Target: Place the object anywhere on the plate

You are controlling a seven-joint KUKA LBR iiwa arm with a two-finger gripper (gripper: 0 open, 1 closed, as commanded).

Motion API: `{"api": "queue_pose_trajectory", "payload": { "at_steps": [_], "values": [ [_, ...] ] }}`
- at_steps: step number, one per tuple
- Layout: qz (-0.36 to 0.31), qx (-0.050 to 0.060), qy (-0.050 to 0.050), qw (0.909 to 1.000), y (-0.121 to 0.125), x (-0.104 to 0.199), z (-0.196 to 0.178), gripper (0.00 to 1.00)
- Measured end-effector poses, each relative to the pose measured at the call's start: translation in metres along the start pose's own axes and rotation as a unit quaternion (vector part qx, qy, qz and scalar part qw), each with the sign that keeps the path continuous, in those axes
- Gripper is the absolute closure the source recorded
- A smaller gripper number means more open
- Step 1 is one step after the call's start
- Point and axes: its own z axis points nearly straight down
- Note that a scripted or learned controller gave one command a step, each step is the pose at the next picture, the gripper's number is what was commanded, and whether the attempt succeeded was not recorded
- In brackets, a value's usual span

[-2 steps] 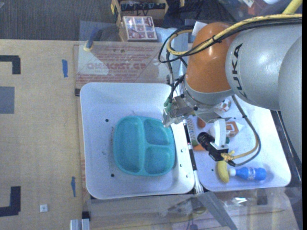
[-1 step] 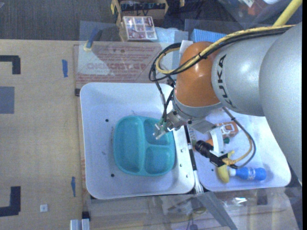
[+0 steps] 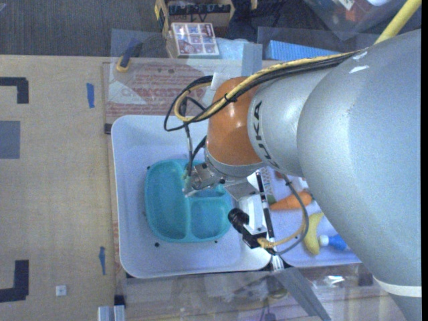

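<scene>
A teal divided plate [image 3: 175,206] lies in the left white bin [image 3: 130,146]. The arm reaches in from the right, its orange wrist band over the bin's middle. The gripper [image 3: 192,182] hangs over the plate's upper right rim, and its tip is mostly covered by the wrist. In the right bin, partly under the arm, lie an orange carrot-like object [image 3: 293,201], a yellow banana-like object [image 3: 313,236] and a small blue and white object [image 3: 333,242].
A cable loops from the wrist over the left bin's upper part. Beyond the bins' far edge sit a cardboard box [image 3: 194,2] and a printed card [image 3: 194,39]. A wooden bench top spreads to the left.
</scene>
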Motion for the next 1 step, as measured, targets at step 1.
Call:
{"api": "queue_pose_trajectory", "payload": {
  "at_steps": [1],
  "values": [
    [0.085, -0.022, -0.004, 0.9961, -0.0304, 0.0454, 0.0064, 1.0]
  ]
}}
